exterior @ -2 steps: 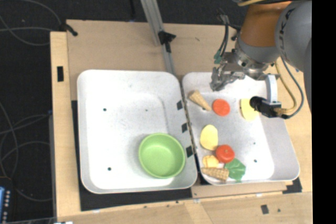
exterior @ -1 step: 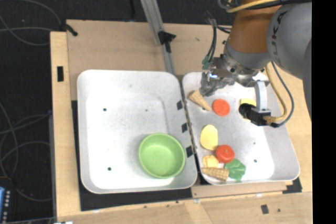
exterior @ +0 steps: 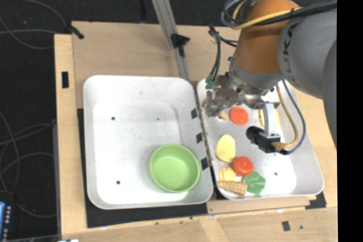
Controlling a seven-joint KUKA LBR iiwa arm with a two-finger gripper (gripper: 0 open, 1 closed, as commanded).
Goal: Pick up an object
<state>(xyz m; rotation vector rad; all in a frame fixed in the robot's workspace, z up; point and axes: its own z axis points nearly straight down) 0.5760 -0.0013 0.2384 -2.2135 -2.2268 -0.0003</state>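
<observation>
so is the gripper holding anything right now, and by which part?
Cannot tell. The gripper sits low in the right bin, next to the orange round piece; no grasp is visible.

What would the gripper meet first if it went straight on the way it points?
Probably the bare floor of the right bin, near its far left corner: the gripper points down there, just left of a red disc. Depth is unclear from this slant, so it might clip that disc.

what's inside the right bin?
Seen: orange disc, yellow fruit, red tomato, green piece, waffle-like piece, in the right bin. The arm covers its far end; anything under there is hidden.
</observation>
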